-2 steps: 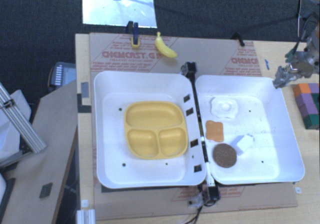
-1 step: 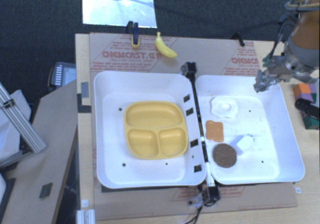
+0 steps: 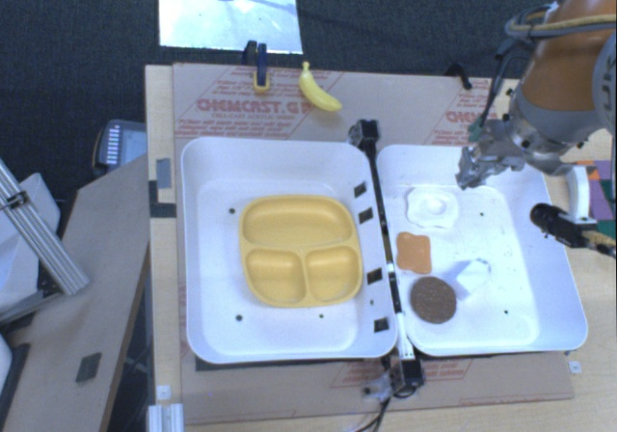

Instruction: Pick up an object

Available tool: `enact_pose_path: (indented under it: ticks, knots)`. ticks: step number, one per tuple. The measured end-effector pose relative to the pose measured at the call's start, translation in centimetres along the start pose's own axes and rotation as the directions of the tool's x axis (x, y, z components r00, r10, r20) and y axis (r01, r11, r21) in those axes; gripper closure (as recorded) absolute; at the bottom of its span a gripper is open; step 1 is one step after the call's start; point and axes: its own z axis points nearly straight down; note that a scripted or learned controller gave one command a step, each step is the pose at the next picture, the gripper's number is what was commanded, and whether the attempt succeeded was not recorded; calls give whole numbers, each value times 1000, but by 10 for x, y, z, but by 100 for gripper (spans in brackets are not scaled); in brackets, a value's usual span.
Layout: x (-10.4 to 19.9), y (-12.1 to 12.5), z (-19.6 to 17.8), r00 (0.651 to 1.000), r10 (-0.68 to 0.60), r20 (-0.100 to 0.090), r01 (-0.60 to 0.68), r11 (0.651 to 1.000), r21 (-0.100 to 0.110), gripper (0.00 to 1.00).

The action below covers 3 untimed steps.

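Three pieces of toy food lie in the right bin [image 3: 540,324]: a white fried egg [image 3: 430,207], an orange toast slice [image 3: 414,253] and a round brown patty [image 3: 434,300]. My gripper [image 3: 469,173] hangs over the bin's back part, just right of and above the egg, a short gap from it. I see nothing between its fingers. Whether they are spread or closed does not show at this angle.
The left bin [image 3: 207,228] holds a yellow divided tray [image 3: 296,250]. A yellow banana [image 3: 318,91] lies on the cardboard behind the bins, near a yellow clamp [image 3: 260,73]. A black clip strip [image 3: 376,228] runs between the bins.
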Motion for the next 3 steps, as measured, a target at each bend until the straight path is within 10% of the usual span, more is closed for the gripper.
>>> enact_pose_path:
  ticks: [3]
  knots:
    - [160, -5, 16, 1000, 0, 0, 0, 1000, 1, 100]
